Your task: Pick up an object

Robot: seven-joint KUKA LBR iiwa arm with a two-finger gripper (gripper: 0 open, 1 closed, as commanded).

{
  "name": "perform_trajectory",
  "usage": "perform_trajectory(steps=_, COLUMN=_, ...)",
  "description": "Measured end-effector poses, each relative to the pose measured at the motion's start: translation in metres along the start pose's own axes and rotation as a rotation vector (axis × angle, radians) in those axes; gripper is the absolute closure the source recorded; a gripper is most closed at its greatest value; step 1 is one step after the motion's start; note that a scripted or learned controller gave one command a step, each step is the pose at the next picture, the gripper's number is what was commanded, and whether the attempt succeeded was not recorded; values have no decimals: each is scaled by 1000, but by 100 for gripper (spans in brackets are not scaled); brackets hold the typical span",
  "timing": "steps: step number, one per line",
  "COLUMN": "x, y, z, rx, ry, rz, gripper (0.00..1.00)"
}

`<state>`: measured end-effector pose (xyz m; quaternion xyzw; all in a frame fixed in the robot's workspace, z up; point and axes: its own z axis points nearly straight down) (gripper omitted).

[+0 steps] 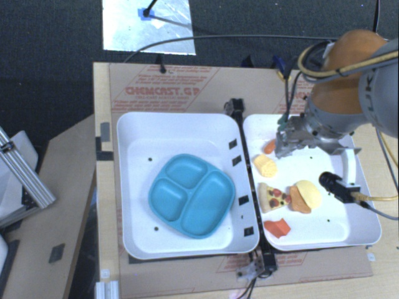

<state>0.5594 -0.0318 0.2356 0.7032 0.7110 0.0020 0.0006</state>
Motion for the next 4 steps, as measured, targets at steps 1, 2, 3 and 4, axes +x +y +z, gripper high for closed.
perform_trajectory(steps=1, x=55, y=16, z=-3, rx=0, ry=0, rz=0, gripper=100)
perform_trajectory(steps=2, x=100, y=37, z=-6, rx=0, ry=0, rz=1, gripper=100)
perform_trajectory(steps=3, x=140, y=56, z=0, rx=1, ry=0, rz=2, gripper=100)
perform_trajectory(steps=4, x=138, y=56, z=0, rx=2, ry=-2, rz=5, gripper=0)
